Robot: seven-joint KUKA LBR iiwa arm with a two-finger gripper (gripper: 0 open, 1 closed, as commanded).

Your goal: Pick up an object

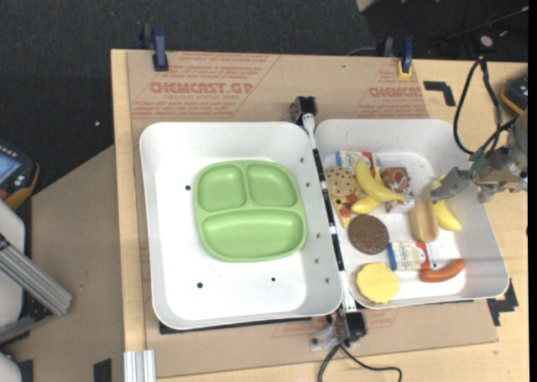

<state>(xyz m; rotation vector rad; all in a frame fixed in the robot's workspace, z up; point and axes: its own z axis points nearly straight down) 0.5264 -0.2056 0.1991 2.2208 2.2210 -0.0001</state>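
Note:
The right bin [470,141] holds a heap of toy food. In it lie a yellow banana [373,183], a round brown cookie [367,234], a yellow disc [377,282], a tan bun [422,222], a small yellow piece [448,217], a red sausage [442,270] and a small carton [406,254]. My gripper [447,184] reaches in from the right edge, low over the bin's right side, just above and right of the bun and the small yellow piece. No object shows in it.
A green three-part plate [249,208] sits in the left bin [168,271]. A tan cracker [340,180] and a red-brown item [394,179] lie near the bins' divider [323,204]. Black cable [466,107] loops above the arm at the right.

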